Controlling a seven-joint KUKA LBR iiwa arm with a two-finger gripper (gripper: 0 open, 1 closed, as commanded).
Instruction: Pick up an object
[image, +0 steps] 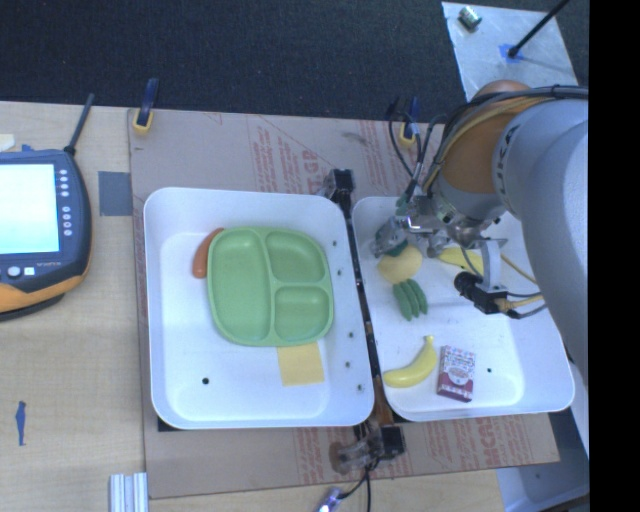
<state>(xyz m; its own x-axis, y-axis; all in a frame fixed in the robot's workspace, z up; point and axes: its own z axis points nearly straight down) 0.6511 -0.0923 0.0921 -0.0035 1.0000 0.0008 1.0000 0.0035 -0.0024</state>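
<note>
The arm is reaching in over the right bin (500, 395), with the gripper (405, 238) hanging low at that bin's upper left corner, directly above or on a yellow lemon-like fruit (400, 265). Cannot tell how the gripper is set: the wrist hardware and cables are covering the tip, and no object is showing clearly between anything. Just below the fruit, a green ridged pod-like item (410, 298) is lying, touching or nearly touching it. Further down the bin, a yellow banana (413, 366) and a small red and white packet (456, 373) are sitting side by side, well apart from the tool. The left bin (170, 300) is carrying a green divided tray (270, 285), an orange item (202, 255) peeking from under the tray's left edge, and a yellow square slice (301, 364) below it. Judgement: the step in hand is closing on the yellow fruit. To do it well, the tool is needing to centre over the fruit's rounded body, staying clear of the green item and the bin wall, since a round, smooth thing is likely slipping sideways under an off-centre squeeze; lifting straight up afterwards would confirm the hold.
</note>
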